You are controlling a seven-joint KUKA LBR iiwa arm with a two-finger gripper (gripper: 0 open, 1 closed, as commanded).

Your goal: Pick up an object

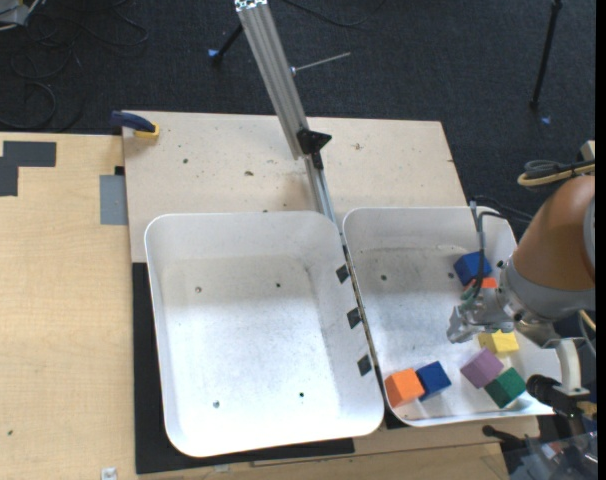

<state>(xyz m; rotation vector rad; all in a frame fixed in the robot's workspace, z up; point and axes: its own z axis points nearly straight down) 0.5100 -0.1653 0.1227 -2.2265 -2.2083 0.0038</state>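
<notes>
Yellow block nearest the gripper

White right-hand bin (413,230) holds the loose blocks. The gripper (470,325) hangs low there, nothing seen between its tips; their spread cannot be told. It should centre squarely over the yellow block (504,343) just beside it, small and cube-like, touching the purple block (480,370).

The left bin (253,348) offers open floor throughout. In the right bin (403,268), blocks crowd the near right corner: orange (404,385), blue (433,377), purple (480,369), green (505,388), seemingly touching; its left half lies open.
</notes>
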